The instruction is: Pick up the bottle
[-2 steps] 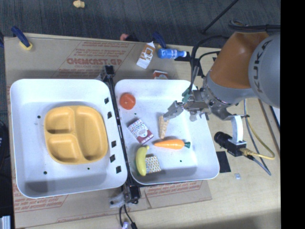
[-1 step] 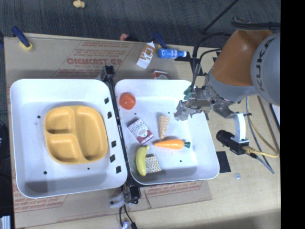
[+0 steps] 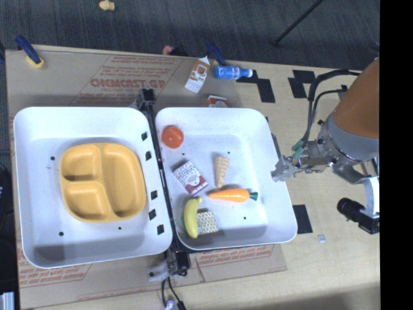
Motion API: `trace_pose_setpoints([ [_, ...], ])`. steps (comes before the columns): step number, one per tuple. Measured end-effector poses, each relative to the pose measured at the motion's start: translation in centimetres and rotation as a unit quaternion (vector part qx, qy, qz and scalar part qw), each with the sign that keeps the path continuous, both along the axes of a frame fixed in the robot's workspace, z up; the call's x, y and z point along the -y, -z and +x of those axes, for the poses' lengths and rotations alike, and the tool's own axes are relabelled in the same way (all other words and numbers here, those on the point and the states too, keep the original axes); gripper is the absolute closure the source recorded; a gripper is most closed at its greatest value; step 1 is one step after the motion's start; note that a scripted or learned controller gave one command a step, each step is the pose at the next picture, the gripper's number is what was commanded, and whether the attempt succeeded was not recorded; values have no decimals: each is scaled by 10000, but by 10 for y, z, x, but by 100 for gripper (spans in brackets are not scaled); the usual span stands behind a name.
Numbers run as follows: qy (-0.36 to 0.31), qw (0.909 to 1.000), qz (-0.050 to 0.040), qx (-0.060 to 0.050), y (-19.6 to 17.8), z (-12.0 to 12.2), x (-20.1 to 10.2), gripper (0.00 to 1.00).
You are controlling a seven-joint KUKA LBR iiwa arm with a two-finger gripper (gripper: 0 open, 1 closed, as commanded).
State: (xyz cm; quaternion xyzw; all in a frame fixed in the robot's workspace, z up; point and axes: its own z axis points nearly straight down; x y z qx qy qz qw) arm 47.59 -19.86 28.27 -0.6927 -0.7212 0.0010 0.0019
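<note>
A small blue bottle (image 3: 229,73) lies on its side on the bench behind the right bin (image 3: 258,124), outside both bins. My gripper (image 3: 282,171) hangs just past the right bin's right wall, about halfway along it. It is far from the bottle and nothing shows in it. The arm's grey wrist and orange band fill the right side above it.
The right bin holds a red ball (image 3: 172,136), an ice-cream cone (image 3: 221,168), a small carton (image 3: 190,177), a carrot (image 3: 229,196), a banana (image 3: 191,217) and a waffle piece (image 3: 207,222). A yellow divided plate (image 3: 103,179) sits in the left bin. A little carton (image 3: 198,75) lies beside the bottle.
</note>
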Motion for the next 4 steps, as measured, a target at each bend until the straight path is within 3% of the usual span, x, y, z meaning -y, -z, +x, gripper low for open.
trace_pose_setpoints([
  [1, 1845, 9828, 0, -15, 48, 0, 12, 100],
  [2, 602, 9982, 6, -8, 101, 0, -4, 100],
  [3, 1871, 9823, -10, 4, 83, 0, -2, 100],
  [4, 867, 9962, 7, -8, 102, 0, -3, 100],
])
